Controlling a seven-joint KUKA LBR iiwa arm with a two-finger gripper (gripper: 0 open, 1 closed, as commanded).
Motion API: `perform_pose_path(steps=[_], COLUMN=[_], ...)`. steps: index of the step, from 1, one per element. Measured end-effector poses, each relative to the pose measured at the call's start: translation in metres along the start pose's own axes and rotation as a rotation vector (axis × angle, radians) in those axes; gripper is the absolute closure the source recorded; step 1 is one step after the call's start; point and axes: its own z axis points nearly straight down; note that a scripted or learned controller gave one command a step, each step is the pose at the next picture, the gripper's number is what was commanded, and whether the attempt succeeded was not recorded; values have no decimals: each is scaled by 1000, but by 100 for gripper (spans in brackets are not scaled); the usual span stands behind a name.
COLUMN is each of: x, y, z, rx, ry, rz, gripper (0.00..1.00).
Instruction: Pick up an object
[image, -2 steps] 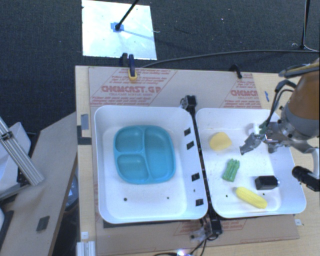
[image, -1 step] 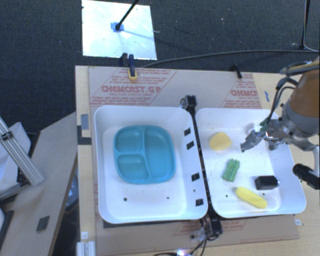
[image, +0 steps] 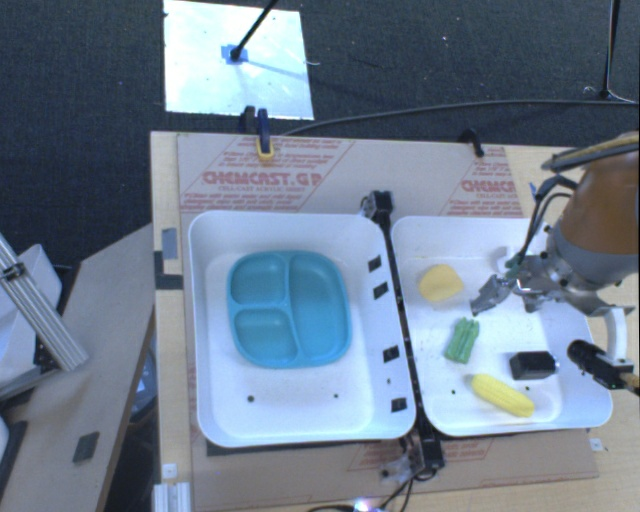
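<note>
- The arm (image: 600, 215) enters from the right edge of the frame, and its gripper (image: 490, 296) hangs over the right bin (image: 430, 400), in the middle-right of the picture.
- I cannot tell whether the gripper is spread or pressed together; the tip is small and blurred, and nothing can be seen caught in it.
- Four candidate objects lie in the right bin: a pale yellow lump (image: 440, 283) just left of and slightly above the tip, a green ridged piece (image: 462, 340) just below it, a yellow corn-like piece (image: 502, 395) toward the lower edge, and a black block (image: 532, 365) to the lower right.
- The tip sits between the yellow lump and the green piece, directly above neither. A straight descent could land on bare bin floor and close on nothing.
- The two nearest objects are close together, so a slightly off approach may nudge one aside instead of straddling it.
- The yellow lump looks rounded; it could squirt out sideways under a pinch.
- The green piece lies at a slant. If the gripper is not turned to match, it may only clip one end.
- The left bin (image: 215, 400) holds a blue divided tray (image: 290, 308), well apart from the gripper, so it poses little risk.
</note>
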Motion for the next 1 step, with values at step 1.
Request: perform_pose_path(steps=[1], x=[0], y=[-1], z=[41], rx=[0], ry=[0], rz=[0], gripper=[0])
